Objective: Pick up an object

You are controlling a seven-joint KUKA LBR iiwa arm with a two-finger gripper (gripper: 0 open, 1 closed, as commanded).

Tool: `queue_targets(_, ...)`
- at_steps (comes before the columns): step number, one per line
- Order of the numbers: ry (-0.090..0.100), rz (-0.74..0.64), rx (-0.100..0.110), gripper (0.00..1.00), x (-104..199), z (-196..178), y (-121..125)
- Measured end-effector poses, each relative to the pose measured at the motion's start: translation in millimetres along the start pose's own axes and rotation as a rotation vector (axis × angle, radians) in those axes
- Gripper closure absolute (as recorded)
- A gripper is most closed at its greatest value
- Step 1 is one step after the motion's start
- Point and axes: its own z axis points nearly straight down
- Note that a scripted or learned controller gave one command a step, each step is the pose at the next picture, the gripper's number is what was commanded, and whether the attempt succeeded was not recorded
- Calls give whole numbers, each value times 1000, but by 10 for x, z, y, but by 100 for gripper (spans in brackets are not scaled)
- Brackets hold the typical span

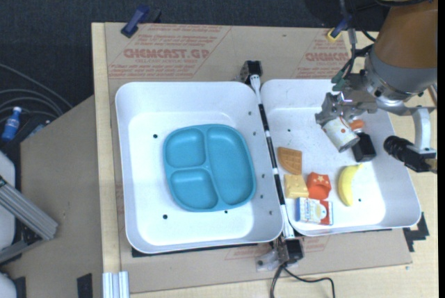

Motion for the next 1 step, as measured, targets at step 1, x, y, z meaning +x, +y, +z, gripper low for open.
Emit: queue_targets(1, 1, 2, 4, 100, -13, -98, -436)
